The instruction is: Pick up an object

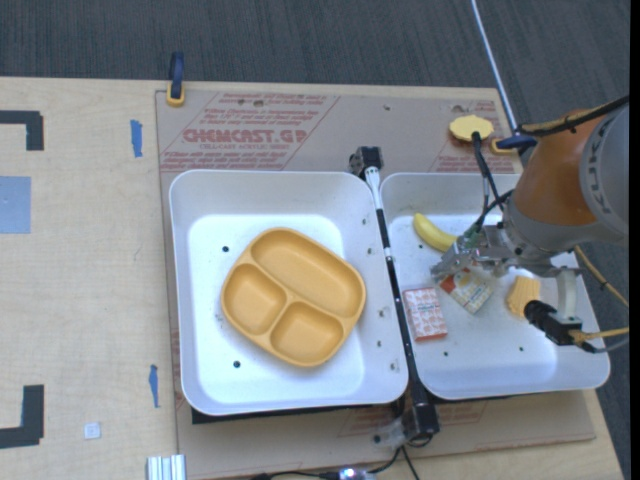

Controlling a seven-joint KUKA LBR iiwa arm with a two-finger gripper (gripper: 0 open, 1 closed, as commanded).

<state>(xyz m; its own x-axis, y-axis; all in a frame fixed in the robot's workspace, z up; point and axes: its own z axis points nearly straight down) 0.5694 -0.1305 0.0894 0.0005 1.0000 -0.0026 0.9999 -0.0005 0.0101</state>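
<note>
My gripper (458, 262) hangs low in the right bin (500, 368), near its middle, under the grey arm with the orange band (560, 183). A yellow banana (432, 232) lies just to its upper left. A small clear-wrapped packet (468, 291) sits directly below the gripper, close to it or touching. A red-and-white packet (425, 313) lies by the bin's left wall. A yellow chunk (522, 295) rests to the right, partly behind the arm's cables.
The left bin (200, 268) holds a yellow divided plate (292, 296). A black divider bar (390, 268) runs between the bins. A yellow disc (470, 128) sits on the board behind the right bin. Cables trail at the right edge (590, 338).
</note>
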